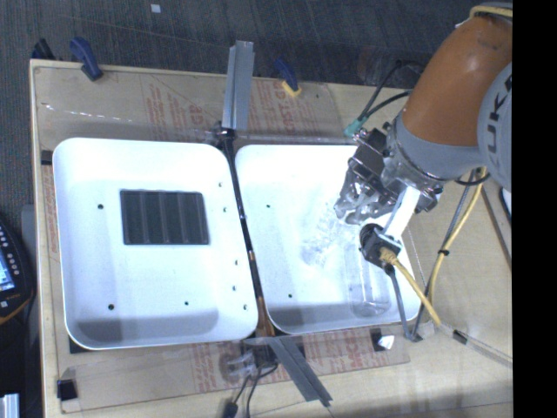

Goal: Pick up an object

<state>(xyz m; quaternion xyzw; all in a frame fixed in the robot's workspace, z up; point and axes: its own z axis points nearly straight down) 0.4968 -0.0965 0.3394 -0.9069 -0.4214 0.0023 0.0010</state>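
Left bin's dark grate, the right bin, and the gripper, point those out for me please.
dark grate [164, 218], camera view, centre of its slats.
right bin [287, 168], camera view, bare floor near its upper left.
gripper [357, 205], camera view, between its fingertips.

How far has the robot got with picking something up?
Done: the arm has reached into the right bin, and its claw sits low over some see-through things there. In hand: it looks busy trying a grab, but glare hides whether anything is caught. Left: lifting a thing clear. The left bin with its dark grid looks untouched.
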